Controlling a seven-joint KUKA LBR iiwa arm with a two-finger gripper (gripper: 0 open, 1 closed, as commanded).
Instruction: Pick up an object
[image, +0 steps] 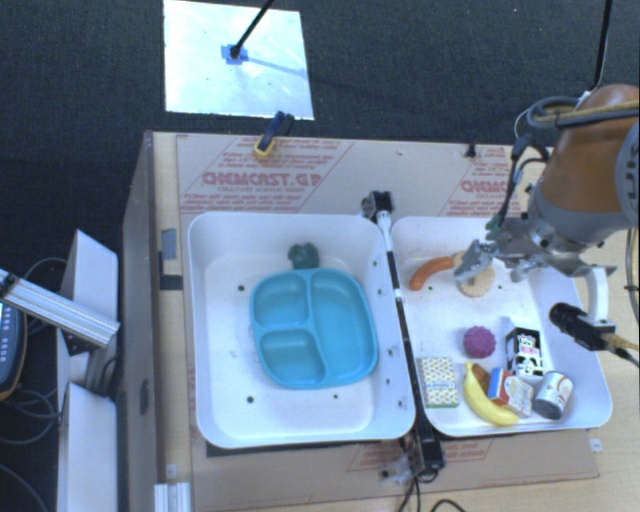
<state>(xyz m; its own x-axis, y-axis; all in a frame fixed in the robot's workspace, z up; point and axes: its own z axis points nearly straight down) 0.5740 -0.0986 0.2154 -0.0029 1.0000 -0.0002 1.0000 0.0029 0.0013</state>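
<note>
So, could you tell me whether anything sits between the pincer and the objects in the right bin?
Nothing visible blocks it. The pincer hangs over the right bin, right at a beige round item next to the orange sausage-shaped toy. The purple ball and banana lie apart, nearer the front.

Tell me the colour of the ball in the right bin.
Purple ball, camera view.
</note>
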